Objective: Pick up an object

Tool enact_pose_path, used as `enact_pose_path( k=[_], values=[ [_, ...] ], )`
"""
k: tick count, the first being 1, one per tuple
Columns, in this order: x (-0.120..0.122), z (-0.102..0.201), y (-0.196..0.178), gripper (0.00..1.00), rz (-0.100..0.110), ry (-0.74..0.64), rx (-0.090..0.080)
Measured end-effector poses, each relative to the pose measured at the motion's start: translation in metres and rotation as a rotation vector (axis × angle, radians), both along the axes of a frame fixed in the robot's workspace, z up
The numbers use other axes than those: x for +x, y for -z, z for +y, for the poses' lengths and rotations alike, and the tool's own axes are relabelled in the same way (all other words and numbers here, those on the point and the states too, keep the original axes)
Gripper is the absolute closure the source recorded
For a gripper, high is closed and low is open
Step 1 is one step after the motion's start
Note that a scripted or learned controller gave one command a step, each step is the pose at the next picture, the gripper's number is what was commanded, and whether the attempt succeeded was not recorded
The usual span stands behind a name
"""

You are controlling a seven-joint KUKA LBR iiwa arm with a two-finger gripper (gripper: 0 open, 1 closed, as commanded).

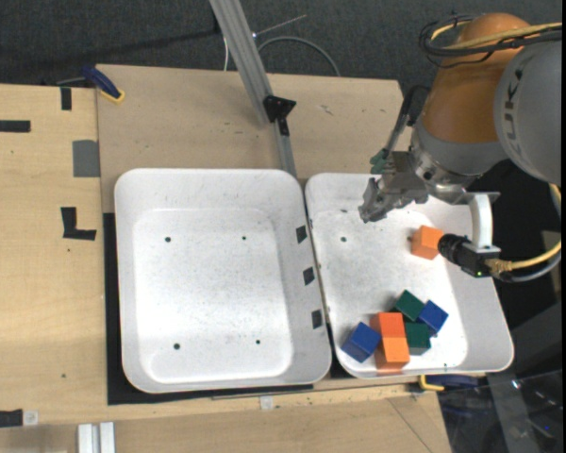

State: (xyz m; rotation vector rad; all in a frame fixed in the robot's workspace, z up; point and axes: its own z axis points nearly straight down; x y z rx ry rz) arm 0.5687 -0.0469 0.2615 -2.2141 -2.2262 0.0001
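Two white bins [212, 182]; two blue blocks [361, 340], two orange blocks [392, 337], two green blocks [411, 306].

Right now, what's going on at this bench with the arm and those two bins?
A grey and orange robot arm reaches in from the right, and its tool hangs over the upper part of the right bin. I see nothing between its fingers. One orange block lies alone near the tool, apart from it. A cluster of blocks, blue, orange and green, sits at the bin's near end. The left bin has no blocks in it.
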Motion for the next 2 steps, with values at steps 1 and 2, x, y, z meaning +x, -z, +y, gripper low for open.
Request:
enact_pose_path(
  k=[1, 2],
  values=[
    [-0.011, 0.051, 0.021, 1.00, 0.002, 0.000, 0.000],
    [-0.029, 0.095, 0.027, 1.00, 0.002, 0.000, 0.000]
  ],
)
